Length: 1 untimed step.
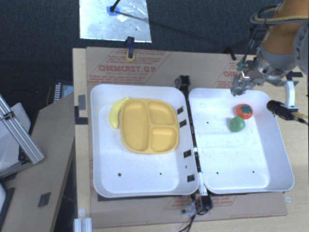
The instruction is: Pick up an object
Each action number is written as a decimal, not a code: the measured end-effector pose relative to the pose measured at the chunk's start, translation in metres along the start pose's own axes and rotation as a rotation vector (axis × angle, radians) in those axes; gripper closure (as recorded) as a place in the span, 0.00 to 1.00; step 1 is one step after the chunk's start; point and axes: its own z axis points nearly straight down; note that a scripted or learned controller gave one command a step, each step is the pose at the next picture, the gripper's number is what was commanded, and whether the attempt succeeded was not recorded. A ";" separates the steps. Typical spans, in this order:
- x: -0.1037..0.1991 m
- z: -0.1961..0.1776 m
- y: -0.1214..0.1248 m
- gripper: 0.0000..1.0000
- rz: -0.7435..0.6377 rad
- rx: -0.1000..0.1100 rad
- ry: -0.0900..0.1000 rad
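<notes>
Bins (270,178) hold tomato (244,111) (plus plate (147,125)).

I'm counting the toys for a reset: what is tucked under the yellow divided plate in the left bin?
A yellow banana pokes out from beneath the yellow divided plate's left edge. The rest of it, and anything else beneath, is covered.

Grey arm (282,57), orange band above wrist, looping cables, small metallic hand (238,88)
</notes>
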 end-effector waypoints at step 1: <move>0.058 -0.009 -0.003 1.00 -0.003 0.001 0.002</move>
